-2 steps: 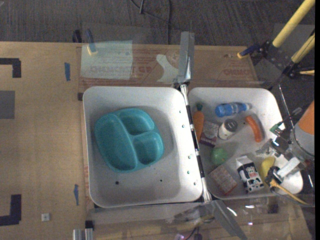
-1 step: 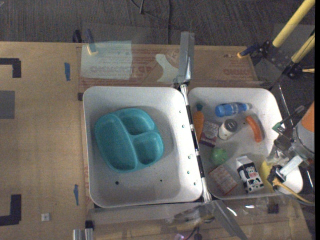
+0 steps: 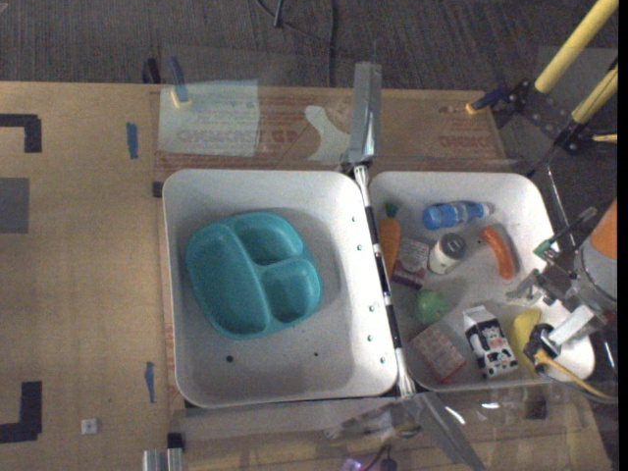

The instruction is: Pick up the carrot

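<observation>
Below, two white bins [image 3: 186, 292] sit on a tan bench [image 3: 78, 292] — teal plate [image 3: 253, 273] left, carrot [image 3: 390, 243] among clutter right; my gripper's [image 3: 561, 292] state I cannot tell.

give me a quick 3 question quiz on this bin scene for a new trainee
1. True or false: the teal divided plate lies in the left bin.
2. Multiple choice: the carrot lies in the right bin against which side? A) the left wall, by the divider between the bins B) the right wall C) the middle of the floor
3. Short answer: what colour is the ball near the middle of the right bin?

Key
1. True.
2. A. It lies lengthwise along the left wall, apart from the tool, which sits at the bin's right edge.
3. Green.
</observation>
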`<state>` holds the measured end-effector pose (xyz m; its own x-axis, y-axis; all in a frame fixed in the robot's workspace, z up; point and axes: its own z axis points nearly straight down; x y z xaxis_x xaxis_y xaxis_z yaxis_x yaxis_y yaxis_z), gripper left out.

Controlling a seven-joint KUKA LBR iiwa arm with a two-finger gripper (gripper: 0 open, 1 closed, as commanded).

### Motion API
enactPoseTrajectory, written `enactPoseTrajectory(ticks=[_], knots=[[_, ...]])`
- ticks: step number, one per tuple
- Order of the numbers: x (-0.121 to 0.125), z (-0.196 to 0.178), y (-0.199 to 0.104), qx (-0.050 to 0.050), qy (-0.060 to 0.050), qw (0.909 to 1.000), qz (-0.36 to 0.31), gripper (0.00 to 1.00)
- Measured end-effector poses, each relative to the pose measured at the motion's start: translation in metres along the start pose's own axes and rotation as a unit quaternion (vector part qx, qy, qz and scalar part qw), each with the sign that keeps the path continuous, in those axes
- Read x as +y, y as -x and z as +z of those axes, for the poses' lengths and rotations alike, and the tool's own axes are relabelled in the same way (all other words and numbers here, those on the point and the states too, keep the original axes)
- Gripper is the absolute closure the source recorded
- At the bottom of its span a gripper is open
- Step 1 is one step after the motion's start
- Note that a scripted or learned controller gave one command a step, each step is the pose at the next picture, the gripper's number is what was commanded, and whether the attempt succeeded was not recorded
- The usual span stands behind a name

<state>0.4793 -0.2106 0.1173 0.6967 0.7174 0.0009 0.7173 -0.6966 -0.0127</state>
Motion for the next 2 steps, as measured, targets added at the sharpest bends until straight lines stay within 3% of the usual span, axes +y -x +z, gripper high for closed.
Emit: enactPoseTrajectory(ticks=[1,2], knots=[[0.000,-0.009,0.001,-0.001,0.000,1.0000,0.000,1.00],[-0.013,-0.063,-0.013,0.000,0.006,0.9873,0.159,1.00]])
